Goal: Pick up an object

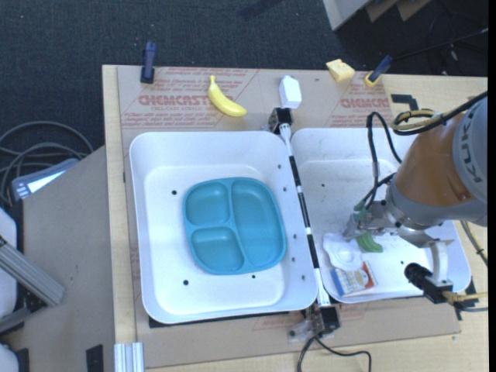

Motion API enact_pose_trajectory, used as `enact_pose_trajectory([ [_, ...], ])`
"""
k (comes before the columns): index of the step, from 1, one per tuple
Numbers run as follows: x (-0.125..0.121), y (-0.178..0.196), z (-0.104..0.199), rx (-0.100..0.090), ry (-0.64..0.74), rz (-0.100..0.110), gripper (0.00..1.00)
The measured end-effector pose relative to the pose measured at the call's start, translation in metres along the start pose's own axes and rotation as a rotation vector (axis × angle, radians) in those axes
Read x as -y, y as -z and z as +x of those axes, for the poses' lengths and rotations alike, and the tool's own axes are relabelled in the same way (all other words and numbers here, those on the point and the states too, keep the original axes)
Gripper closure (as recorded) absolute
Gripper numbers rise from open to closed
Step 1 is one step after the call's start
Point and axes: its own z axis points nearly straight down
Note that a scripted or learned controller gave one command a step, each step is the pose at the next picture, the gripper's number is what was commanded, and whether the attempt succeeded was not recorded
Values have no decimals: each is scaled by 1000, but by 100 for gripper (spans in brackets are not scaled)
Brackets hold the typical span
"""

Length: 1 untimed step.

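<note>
Cardboard-topped bench on dark carpet; two white bins; fingers low in right bin, state unclear.

Red print on the brown cardboard sheet under the bins reads roughly "CHEMCAST", once behind the left bin beside the banana, and again, partly covered, behind the right bin; the finer red lines above and below it are too small to read. Large dark letters "KU" show on the grey arm at the right edge. The small packet in the right bin carries printing too blurred to make out.
</note>
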Motion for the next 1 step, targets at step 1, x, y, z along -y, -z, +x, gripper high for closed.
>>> enact_pose_trajectory([
  [1,-31,90,87,-2,3,2,100],
])
